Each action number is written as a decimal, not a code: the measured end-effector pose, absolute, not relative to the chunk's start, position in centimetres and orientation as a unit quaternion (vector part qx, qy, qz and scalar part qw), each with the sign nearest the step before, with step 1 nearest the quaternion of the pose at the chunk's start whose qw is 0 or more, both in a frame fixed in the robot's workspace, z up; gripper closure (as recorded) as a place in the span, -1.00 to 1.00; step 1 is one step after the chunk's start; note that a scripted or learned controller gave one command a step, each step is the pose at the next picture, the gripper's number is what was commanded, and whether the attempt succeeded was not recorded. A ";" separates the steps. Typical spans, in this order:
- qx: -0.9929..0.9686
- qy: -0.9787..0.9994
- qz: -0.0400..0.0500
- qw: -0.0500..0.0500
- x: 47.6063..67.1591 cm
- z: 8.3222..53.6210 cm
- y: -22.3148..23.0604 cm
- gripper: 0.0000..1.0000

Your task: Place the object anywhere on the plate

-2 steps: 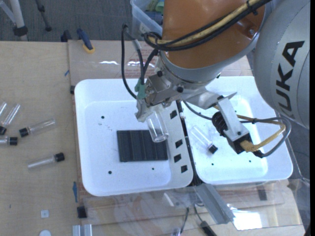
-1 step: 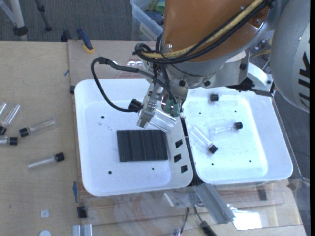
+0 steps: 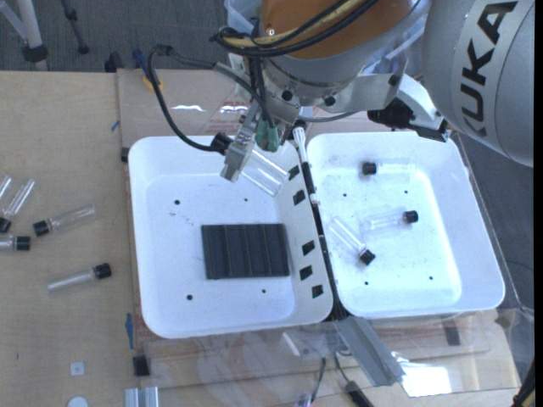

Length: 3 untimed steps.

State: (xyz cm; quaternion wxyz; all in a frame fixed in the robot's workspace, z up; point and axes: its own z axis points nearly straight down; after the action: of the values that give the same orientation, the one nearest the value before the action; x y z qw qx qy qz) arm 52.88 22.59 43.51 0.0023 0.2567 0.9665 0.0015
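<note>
Jaws (image 3: 254, 147) clenched on a clear vial (image 3: 254, 170), held tilted above the left bin's (image 3: 153, 227) far side. Below and nearer the camera, dark ribbed plate (image 3: 246, 250) flat on that bin's floor, apart from the vial. Three more vials (image 3: 365, 231) in the right bin (image 3: 484, 270).

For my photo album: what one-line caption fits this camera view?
Claw holding a clear vial above the left bin, near its dark plate.

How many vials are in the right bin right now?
3 in the right bin: one vial near the back, one mid-bin with its cap pointing right, and one toward the left wall. The arm covers the back edge, so more could be hidden.
</note>
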 end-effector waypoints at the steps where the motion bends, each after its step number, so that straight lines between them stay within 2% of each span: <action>1: 0.489 0.873 0.000 0.000 56.3 40.7 22.5 1.00; 2: 0.488 0.873 0.000 0.000 56.3 40.7 22.5 -1.00; 3: 0.488 0.873 0.002 0.002 56.3 41.8 22.6 1.00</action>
State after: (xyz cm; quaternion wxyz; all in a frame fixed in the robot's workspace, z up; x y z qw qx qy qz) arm 56.33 22.58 41.80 0.0020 0.4877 0.8730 0.0017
